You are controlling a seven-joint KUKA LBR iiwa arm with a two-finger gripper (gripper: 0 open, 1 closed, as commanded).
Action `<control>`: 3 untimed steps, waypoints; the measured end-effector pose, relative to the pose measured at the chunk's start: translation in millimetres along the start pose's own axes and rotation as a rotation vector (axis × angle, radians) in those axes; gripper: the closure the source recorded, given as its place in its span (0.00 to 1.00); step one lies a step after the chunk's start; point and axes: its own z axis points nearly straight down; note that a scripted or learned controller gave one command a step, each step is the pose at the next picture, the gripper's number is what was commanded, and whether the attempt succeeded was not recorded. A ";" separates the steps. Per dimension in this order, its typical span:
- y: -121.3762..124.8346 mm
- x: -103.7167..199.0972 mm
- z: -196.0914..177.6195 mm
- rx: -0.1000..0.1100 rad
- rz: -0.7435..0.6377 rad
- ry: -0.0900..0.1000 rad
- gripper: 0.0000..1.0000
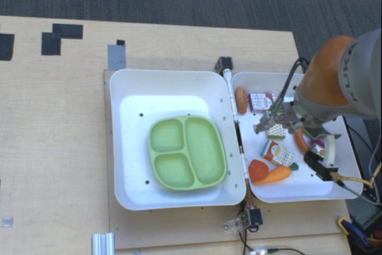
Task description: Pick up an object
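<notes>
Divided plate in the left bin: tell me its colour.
Light green; the divided plate shows plainly in the camera view.

Toy carrot, tomato, lying in right bin

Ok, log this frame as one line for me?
arm: over right bin | gripper: above small carton | grasp: unconfirmed | green tray: left bin

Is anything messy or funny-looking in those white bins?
Nothing looks broken or spilled. The green plate sits a bit askew in the left bin. The toy food, like the carrot, lies jumbled in the right bin.
</notes>
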 end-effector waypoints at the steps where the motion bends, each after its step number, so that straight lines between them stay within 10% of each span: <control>1: 13.1 -5.3 34.9 0.022 0.004 0.002 0.00; 2: 16.7 -4.7 21.8 0.012 0.001 0.002 1.00; 3: 16.4 -4.7 22.3 0.013 0.001 0.002 0.00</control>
